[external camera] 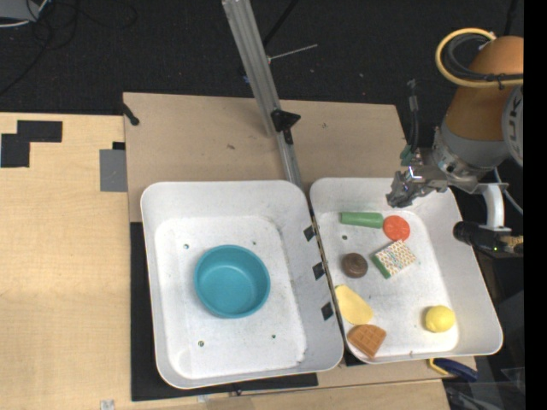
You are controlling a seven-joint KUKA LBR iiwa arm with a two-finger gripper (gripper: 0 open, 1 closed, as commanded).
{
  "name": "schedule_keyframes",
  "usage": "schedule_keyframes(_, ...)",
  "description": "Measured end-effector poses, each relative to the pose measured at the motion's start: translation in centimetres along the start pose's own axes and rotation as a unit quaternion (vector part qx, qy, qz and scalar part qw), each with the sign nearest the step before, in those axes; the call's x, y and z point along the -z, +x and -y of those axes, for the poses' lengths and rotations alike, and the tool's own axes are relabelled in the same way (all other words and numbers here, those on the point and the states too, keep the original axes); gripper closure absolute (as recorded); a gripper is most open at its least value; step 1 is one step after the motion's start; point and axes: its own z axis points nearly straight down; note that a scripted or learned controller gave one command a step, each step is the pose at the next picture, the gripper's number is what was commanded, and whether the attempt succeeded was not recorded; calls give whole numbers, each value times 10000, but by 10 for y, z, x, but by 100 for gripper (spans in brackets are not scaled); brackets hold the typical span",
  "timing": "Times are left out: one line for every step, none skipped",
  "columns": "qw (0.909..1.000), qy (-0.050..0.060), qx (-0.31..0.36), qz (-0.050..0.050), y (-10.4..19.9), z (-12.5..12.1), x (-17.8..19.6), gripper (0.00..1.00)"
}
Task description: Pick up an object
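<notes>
Objects for picking lie in the right bin (468,254), seven of them, one of each kind. A green stick (361,219) lies flat at about 12 o'clock in that bin, with a red round piece (396,227) touching or just beside its right end. Below those, a brown disc (355,266) sits near the centre, and a checkered block (395,258) with a green edge lies tilted just to its 3 o'clock. A pale yellow wedge (352,304) sits toward 7 o'clock, with a waffle-like orange piece (367,341) just below it near the bin's front rim. A yellow ball (439,319) rests alone at 5 o'clock, well apart from the rest.

All look like small toy food pieces, so probably light and fairly stiff, with smooth plastic skins that may slip. The ball would likely roll if nudged and should be taken across its middle. The green stick seems the easiest: taken across its narrow width, at mid-length, away from the red piece. The waffle piece lies close to the rim, which could block one side of a grasp.

The left bin (162,229) holds one teal bowl (232,280), rigid-looking and wide, best taken by its rim.

The gripper (405,193) hangs over the right bin's 12 o'clock rim, above and right of the green stick; whether its jaws are spread or closed cannot be told, and nothing is seen between them. Both bins rest on the tabletop (205,135).
</notes>
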Motion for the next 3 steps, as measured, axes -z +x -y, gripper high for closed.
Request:
schedule_keyframes(10000,9,0,-1,0,-1,34,100)
schedule_keyframes(10000,28,16,-7,47,9,21,100)
schedule_keyframes(10000,26,19,-8,101,28,14,100)
